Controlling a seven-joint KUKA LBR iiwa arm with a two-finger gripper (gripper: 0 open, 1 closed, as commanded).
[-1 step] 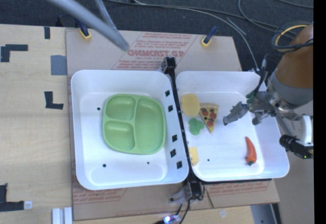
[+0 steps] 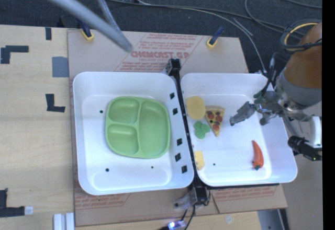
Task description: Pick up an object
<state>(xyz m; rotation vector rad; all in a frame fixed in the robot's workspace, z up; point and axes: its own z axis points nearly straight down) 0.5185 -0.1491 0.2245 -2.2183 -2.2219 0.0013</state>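
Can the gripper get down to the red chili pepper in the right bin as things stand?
Probably yes. The red chili pepper lies alone on bare floor of the right bin, apart from the other food pieces. The gripper hovers over the same bin, with nothing between them.

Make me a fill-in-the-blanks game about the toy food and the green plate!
1. The green divided plate lies in the ____ bin.
2. The pizza slice sits beside a round ____ piece.
3. The red chili pepper lies in the ____ bin.
4. The gripper hovers over the right bin, holding ____.

Missing words: left; yellow; right; nothing
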